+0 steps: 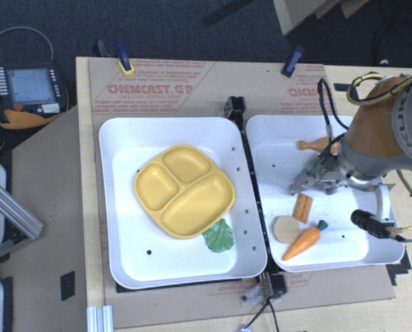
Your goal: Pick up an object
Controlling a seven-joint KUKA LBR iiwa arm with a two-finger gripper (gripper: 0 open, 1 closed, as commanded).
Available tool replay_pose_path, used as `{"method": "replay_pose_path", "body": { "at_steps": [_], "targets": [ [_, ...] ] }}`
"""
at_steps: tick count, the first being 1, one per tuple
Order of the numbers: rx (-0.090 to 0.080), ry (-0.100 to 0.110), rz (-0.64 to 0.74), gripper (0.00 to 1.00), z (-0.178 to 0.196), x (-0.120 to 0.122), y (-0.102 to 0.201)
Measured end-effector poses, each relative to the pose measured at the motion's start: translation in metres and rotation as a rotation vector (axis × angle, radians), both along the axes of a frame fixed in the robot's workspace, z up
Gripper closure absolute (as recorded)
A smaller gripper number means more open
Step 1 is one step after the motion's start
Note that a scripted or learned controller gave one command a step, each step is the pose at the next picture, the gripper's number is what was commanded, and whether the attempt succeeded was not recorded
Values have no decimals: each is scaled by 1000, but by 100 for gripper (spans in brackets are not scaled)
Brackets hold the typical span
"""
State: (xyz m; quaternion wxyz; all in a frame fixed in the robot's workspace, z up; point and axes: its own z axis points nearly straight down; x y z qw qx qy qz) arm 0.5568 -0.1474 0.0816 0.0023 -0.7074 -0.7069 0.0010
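The worktop is a pale board covered with brown paper printed in red letters, held along its far edge by a yellow-tipped clamp and a blue clamp. Around it lies dark blue-grey carpet floor. Off the worktop's left edge sit a handheld control pendant with a lit screen and a slanted aluminium rail.
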Motion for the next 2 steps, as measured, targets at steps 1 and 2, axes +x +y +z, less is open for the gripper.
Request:
{"method": "replay_pose_path", "body": {
  "at_steps": [1,2],
  "targets": [
    [-3,-7,0,100,14,1,-1],
    [-4,-12,2,100,78,3,1]
  ]
}}
